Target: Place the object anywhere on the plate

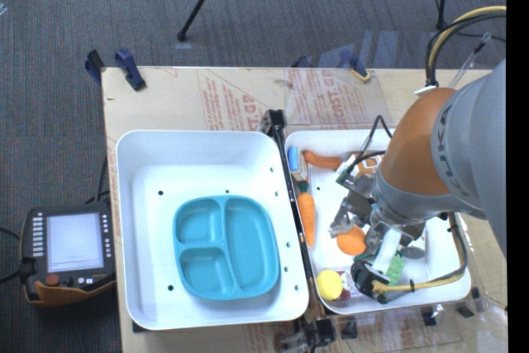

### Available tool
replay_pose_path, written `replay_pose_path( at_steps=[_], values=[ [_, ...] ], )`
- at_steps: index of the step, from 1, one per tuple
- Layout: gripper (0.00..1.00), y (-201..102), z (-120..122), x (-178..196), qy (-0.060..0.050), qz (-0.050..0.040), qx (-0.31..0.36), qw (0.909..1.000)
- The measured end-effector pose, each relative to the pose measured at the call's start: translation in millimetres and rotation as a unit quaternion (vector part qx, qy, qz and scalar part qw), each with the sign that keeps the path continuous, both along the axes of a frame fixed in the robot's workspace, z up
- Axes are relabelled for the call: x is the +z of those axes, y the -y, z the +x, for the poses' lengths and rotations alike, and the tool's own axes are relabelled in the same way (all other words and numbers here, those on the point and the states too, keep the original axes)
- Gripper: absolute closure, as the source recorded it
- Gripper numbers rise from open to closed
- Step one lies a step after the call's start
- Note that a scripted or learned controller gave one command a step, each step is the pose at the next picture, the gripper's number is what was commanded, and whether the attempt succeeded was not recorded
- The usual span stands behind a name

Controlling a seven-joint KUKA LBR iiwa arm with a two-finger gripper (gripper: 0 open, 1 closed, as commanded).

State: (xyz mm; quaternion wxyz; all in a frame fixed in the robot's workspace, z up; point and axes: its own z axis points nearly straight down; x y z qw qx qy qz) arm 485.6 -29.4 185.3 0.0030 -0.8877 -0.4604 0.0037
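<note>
Camera view, looking down at a slant on a tabletop [207, 91] with two shallow white bins side by side. One light blue plate [226, 246] with three compartments lies flat in the left bin [136, 178], and nothing rests on it. Everything else sits away from the plate, across the divider, in the right bin [459, 264].

My arm [430, 153], grey with an orange band, reaches down into that bin. My fingers [374, 259] hang low there, well away from the plate. My own wrist covers them, so I cannot tell whether they are apart, together or clamped on anything.

The piece I judge to be my object is a round orange fruit [351, 241]. It lies on the bin floor just beside my fingers, on their plate-facing side, and it is not yet on the plate.

Risks from here:
- A closing grasp could miss the fruit, because it is round and may roll off.
- It could catch the green piece [395, 269] crowded against my wrist instead.
- A carry that is too low could knock the fruit against the divider before it reaches the plate.

Counted:
- two bins
- one plate
- one long carrot [307, 215], the thing nearest the plate
- one shorter orange piece [322, 161], a little farther from the plate
- one round orange fruit
- one yellow lemon-like fruit [330, 285]
- one green piece
- one small blue item [293, 159]
</note>
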Motion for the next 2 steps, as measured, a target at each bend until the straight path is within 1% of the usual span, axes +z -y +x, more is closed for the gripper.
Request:
replay_pose_path(
  at_steps=[1, 2],
  values=[
    [1.0, -50.7, -10.7, 0.1, 0.0, -0.0014, -0.149, 0.9889],
    [0.0, -50.8, -10.7, 0.2, 0.001, -0.0017, -0.148, 0.989]
  ],
)
